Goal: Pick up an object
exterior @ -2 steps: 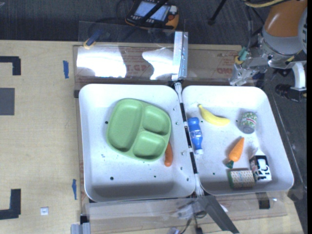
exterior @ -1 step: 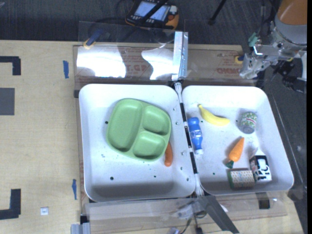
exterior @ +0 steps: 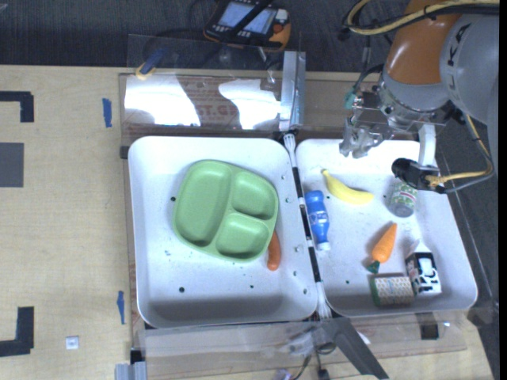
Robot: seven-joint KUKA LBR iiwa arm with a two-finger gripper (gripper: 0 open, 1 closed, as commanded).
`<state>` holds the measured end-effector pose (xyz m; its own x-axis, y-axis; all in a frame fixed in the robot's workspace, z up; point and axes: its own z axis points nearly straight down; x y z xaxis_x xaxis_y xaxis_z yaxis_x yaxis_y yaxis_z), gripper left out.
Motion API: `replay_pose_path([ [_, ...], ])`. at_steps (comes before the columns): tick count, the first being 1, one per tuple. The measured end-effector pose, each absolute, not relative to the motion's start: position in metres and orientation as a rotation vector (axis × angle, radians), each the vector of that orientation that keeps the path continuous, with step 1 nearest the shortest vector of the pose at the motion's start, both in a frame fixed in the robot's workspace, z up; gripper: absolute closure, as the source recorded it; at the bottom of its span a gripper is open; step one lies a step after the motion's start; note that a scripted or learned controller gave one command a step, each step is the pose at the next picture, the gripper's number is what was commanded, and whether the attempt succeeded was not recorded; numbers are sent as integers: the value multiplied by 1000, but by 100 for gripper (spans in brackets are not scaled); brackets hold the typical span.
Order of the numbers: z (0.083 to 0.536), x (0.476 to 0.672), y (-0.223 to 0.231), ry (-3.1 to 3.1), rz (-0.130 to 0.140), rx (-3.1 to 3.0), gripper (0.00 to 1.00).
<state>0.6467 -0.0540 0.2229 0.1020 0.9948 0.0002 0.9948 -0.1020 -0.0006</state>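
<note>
Banana [exterior: 348, 190] lies at the far left of the right bin [exterior: 459, 252], nearest the hand [exterior: 358, 142], which hovers empty above the far rim, fingers slightly parted, needing to descend onto it.

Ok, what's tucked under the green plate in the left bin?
An orange carrot-like piece pokes out from beneath the lower right edge of the green divided plate, against the left bin floor. Its upper end is covered by the plate, and anything else beneath stays hidden.
</note>
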Motion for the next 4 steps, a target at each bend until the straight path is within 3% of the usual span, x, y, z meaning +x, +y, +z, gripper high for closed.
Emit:
replay_pose_path([
  [1,223,647,-54,-2105,0,-2332,0],
  [2,129,667,-95,-2192,1,-2248,0],
  [3,86,662,-96,-2379,-1,-2052,0],
  [4,98,663,-95,-2380,-7,-2056,100],
])
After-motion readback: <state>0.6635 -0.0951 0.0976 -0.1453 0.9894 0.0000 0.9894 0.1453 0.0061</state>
